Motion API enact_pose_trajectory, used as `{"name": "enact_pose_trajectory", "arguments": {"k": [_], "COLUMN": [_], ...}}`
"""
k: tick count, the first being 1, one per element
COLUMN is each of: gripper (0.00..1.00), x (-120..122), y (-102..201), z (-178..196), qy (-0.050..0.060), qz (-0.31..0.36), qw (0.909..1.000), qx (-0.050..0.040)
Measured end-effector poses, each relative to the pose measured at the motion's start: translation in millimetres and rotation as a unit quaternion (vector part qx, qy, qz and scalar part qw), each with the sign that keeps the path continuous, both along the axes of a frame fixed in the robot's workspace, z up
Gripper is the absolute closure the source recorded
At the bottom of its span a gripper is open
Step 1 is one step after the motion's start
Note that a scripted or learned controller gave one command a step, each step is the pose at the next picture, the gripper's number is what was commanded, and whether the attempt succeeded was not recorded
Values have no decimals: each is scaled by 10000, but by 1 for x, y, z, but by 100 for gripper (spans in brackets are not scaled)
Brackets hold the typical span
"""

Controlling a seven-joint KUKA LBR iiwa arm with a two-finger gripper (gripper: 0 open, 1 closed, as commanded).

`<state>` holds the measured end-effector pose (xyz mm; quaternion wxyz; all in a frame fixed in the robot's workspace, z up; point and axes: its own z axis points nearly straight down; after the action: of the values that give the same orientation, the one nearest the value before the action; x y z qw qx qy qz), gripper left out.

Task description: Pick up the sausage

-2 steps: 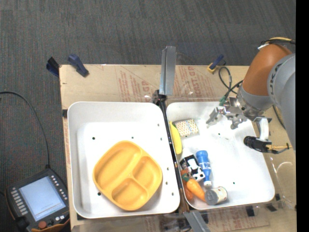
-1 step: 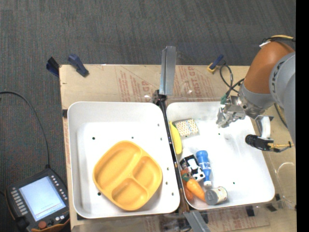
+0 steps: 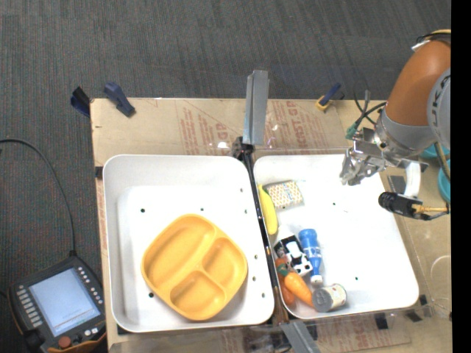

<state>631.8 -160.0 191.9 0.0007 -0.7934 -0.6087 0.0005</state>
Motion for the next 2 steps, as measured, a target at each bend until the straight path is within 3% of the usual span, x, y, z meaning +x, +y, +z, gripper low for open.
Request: {"name": "enact_pose_trajectory", "arguments": {"k": [1,2], "gripper": [100,100], "x": [-72,-94], "y": [0,3], "z": [-31,14], "qy": [31,20], "qz": [-1350,-3624], "qw": [9908,9320], "qx": [14,-6]}}
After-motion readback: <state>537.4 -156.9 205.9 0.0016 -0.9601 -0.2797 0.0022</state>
